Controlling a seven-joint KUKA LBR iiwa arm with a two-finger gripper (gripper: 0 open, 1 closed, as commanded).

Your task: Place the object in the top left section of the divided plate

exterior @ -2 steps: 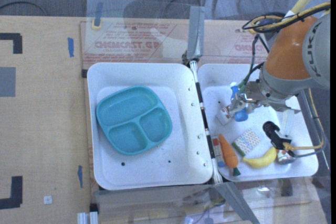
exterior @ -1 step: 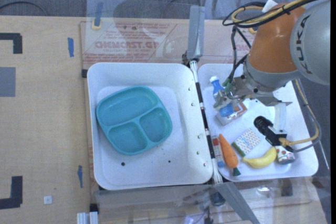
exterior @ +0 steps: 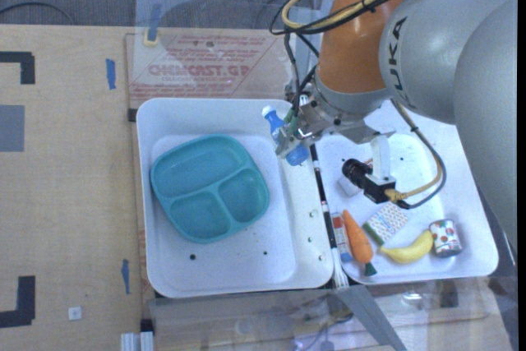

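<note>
1. The wooden bench (exterior: 66,201) carries two shallow white bins side by side.
2. The left bin (exterior: 164,115) sits right of the bench's bare wood.
3. The right bin (exterior: 477,251) touches the left bin's right edge.
4. Blue tape strips (exterior: 110,74) lie left of the left bin.

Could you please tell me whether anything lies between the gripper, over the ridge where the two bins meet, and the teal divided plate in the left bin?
Nothing visible does. The gripper hangs above the ridge between the bins, and bare white floor of the left bin separates it from the divided plate, whose three sections hold nothing.
</note>
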